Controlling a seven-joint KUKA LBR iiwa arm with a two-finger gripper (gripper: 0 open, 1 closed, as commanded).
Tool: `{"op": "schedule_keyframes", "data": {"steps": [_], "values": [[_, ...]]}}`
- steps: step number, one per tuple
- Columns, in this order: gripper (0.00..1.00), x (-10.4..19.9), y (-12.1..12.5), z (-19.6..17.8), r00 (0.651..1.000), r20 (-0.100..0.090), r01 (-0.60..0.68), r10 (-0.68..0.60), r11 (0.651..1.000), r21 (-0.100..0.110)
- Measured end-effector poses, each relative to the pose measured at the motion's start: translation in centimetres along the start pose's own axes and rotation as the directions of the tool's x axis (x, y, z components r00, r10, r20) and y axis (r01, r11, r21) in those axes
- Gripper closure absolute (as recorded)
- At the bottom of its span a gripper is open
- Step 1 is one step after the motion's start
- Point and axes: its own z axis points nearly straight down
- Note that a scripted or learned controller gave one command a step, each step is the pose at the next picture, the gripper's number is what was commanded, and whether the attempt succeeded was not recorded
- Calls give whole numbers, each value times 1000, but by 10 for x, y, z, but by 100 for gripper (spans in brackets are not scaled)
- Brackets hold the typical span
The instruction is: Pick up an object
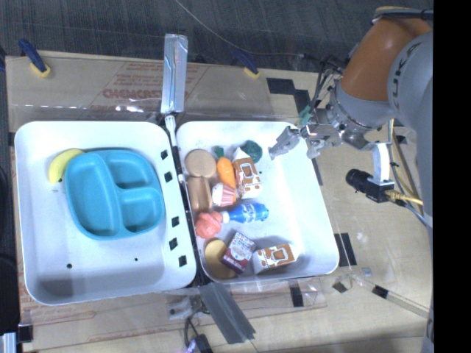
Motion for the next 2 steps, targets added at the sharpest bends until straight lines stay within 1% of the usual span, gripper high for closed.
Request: {"op": "schedule_keyframes", "data": {"steps": [1,2], "values": [[100,1,1,-10,1000,-1,6,-6,1000,1],[0,1,1,-10,1000,-1,7,-7,1000,1]]}}
